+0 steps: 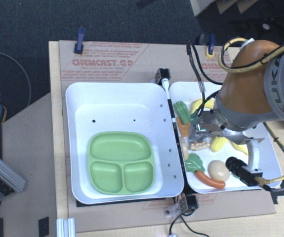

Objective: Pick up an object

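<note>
My gripper (200,134) hangs low over the left half of the right bin (275,169), among the toy foods. Just below it lies a small tan piece (198,145); I cannot make out whether the gripper touches it. To its left are a green vegetable (182,111) and an orange piece (183,128). A yellow banana (219,143) lies to its right, partly under the wrist. Nearer the front sit a green leafy piece (194,163), a beige egg-shaped item (218,170) and a red sausage (210,180).
The left bin (77,132) holds a green divided plate (122,162). Another yellow piece (199,105) shows behind the gripper. The arm's grey and orange body (253,83) covers the back right of the right bin. Black clips sit along the wall between the bins.
</note>
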Controlling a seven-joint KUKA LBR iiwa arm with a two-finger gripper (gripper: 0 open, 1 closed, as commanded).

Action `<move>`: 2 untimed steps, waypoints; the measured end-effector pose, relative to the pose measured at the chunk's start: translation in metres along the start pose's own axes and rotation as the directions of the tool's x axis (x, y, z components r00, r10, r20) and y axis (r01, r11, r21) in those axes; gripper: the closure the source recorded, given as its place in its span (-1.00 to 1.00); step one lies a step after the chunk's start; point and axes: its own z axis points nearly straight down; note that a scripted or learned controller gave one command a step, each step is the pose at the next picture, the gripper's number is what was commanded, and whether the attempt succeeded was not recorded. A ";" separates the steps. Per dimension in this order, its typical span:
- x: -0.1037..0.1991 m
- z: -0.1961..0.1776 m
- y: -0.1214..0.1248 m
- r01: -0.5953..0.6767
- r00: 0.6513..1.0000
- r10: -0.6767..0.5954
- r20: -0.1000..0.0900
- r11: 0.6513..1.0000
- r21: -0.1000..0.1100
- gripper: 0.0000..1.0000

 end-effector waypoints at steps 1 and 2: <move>0.060 -0.057 -0.003 0.001 1.000 -0.001 0.000 1.000 -0.002 1.00; 0.060 0.005 -0.007 -0.008 1.000 0.008 0.002 1.000 0.013 1.00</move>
